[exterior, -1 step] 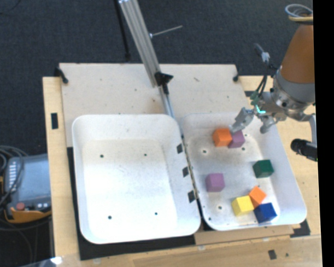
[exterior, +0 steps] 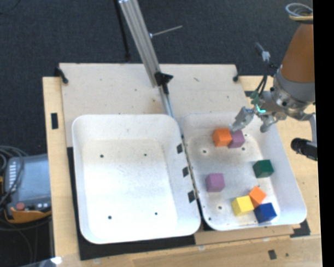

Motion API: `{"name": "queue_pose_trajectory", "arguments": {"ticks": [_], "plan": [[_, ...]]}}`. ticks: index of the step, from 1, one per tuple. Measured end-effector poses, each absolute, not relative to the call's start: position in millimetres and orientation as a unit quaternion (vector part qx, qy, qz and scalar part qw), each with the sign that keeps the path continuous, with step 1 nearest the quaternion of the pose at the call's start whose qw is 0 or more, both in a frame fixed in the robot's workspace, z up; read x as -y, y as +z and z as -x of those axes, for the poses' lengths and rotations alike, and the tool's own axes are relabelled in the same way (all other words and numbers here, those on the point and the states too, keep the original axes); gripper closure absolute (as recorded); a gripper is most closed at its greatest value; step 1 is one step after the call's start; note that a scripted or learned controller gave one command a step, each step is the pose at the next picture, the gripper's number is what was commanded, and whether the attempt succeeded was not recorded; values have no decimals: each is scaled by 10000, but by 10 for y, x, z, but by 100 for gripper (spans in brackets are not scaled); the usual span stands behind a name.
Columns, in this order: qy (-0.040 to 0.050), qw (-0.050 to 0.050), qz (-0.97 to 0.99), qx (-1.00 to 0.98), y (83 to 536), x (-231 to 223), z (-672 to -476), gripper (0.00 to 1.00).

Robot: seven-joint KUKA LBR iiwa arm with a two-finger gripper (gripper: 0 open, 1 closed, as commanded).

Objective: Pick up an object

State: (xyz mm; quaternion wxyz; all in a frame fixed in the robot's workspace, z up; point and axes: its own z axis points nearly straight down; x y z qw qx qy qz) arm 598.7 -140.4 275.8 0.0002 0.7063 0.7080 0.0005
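Reaching in from the upper right of the frame, the pincer [exterior: 244, 119] hangs over the upper part of the right bin [exterior: 277, 154], just above an orange block [exterior: 222, 136] and a purple block [exterior: 236, 138] that sit touching each other. Its tip is small and blurred against the white floor, and I cannot tell how wide it stands or whether anything is in its grasp; no block can be made out in it. Much of the arm [exterior: 298, 54] is cut off at the right edge, with just the orange band and the grey wrist visible, and the wrist hardware hides part of the bin's upper right rim. Seven blocks lie in the right bin, counted by colour: two orange, two purple, one green, one yellow, one blue. The second purple block [exterior: 214, 181] sits alone near the middle of the bin's left side. The green block [exterior: 263, 168] lies toward the right wall. At the lower right, the yellow block [exterior: 242, 205], the second orange block [exterior: 258, 195] and the blue block [exterior: 265, 212] are bunched together, touching or nearly so, and the orange one is partly hidden behind its neighbours. The left bin [exterior: 130, 175] shows a bare floor with a few dark specks. A silver rail [exterior: 145, 49] slants down from the top of the frame toward the gap between the two bins. At the left edge, a grey device [exterior: 26, 184] is partly cut off.
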Motion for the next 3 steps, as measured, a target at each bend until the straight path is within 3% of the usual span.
{"name": "queue_pose_trajectory", "arguments": {"ticks": [3], "plan": [[-25,-13,-7085,-7057,1037,1578,-6163,0]]}}
